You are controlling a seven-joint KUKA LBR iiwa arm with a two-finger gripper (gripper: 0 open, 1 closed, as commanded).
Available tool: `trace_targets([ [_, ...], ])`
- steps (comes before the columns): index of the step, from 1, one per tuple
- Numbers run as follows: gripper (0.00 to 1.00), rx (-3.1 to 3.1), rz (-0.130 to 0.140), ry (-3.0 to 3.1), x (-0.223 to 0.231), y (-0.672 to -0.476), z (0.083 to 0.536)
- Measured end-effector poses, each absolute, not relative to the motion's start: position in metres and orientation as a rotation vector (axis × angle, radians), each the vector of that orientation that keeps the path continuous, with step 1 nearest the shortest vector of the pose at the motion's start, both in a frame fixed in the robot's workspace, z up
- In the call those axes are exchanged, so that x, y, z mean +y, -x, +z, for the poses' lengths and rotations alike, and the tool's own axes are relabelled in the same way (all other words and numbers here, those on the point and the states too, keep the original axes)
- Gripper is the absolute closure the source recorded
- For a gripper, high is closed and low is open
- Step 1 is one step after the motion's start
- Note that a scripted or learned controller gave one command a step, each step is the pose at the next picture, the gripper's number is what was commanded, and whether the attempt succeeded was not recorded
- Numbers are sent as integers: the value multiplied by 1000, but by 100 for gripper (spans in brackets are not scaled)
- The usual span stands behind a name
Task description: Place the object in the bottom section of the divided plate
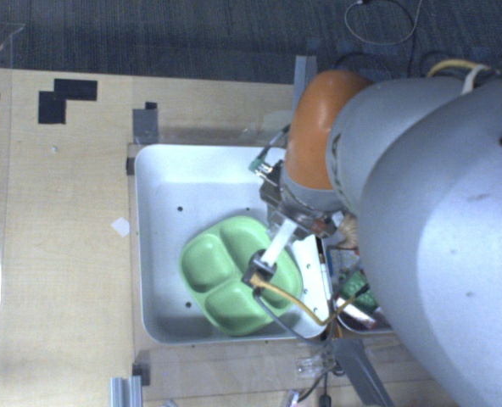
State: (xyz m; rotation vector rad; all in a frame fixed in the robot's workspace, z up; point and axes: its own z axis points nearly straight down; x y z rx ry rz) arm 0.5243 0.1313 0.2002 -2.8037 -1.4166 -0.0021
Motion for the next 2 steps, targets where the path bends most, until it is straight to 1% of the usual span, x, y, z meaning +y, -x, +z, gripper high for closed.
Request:
trace_targets([
  [1, 100, -1031, -12, 2965, 142, -512, 99],
  [2, 100, -944, -4, 2995, 221, -505, 216],
])
